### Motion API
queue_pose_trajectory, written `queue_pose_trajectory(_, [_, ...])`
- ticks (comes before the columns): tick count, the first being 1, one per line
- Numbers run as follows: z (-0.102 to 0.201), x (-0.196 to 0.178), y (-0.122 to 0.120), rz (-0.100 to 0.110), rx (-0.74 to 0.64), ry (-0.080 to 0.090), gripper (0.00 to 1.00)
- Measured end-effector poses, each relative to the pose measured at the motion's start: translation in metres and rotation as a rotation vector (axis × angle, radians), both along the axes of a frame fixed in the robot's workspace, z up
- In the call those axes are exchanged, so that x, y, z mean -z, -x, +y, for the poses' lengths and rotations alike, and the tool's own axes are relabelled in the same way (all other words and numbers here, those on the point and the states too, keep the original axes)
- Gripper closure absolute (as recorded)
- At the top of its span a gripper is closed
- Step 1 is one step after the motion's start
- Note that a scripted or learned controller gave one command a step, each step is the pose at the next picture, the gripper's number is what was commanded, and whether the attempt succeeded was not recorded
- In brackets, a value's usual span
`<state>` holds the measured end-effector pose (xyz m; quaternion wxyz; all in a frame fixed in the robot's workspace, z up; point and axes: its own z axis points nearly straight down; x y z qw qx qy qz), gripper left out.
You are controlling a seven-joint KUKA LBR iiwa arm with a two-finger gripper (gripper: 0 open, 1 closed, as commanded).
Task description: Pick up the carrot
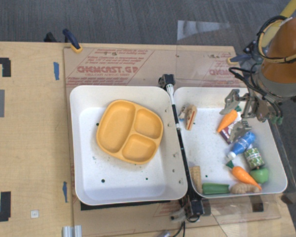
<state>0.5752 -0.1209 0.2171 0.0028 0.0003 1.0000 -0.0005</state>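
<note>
Green cucumber (215, 188) at right bin's (207, 152) front, second carrot (245, 174) beside, fingers (235, 104) grasping carrot (227, 120) above blue bottle (242, 144)

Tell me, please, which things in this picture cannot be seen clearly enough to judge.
- Gripper: in the camera view the wrist hardware blocks it, so its state stays unclear.
- Upper carrot: whether the gripper touches it is hidden by the same hardware.
- Lower carrot: partly overlapped by neighbouring items in the right bin.
- Arm: cut off by the frame's right edge.
- Small item near the bin divider: too small to identify.
</note>
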Motion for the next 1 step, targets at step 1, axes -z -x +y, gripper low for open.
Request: queue_pose_trajectory(1, [-0.0435,0.0962,-0.0394,0.009,0.092,-0.003,0.00])
